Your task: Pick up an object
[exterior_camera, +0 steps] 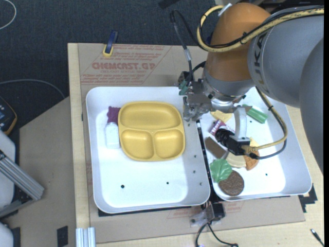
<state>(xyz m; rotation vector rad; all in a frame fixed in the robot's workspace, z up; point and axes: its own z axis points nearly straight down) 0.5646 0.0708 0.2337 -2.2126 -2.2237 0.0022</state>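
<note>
Two white bins are sitting side by side on the counter (128, 60), and I am hanging over the wall between them.

My fingers (192, 109) are pointing down at the strip where the left bin (133, 189) and the right bin (288, 163) are meeting, just beside the right edge of a yellow divided plate (151, 130); my own wrist is covering them, so I cannot tell whether they are apart or together. The plate is lying in the left bin, with a white bottle with a purple cap (111, 127) lying against its left side. Smaller things are crowding the left half of the right bin: a brown bar (216, 147), a green leaf-shaped piece (221, 169) touching a brown disc (232, 183) at the near edge, and a green piece (257, 116) further back.
</note>
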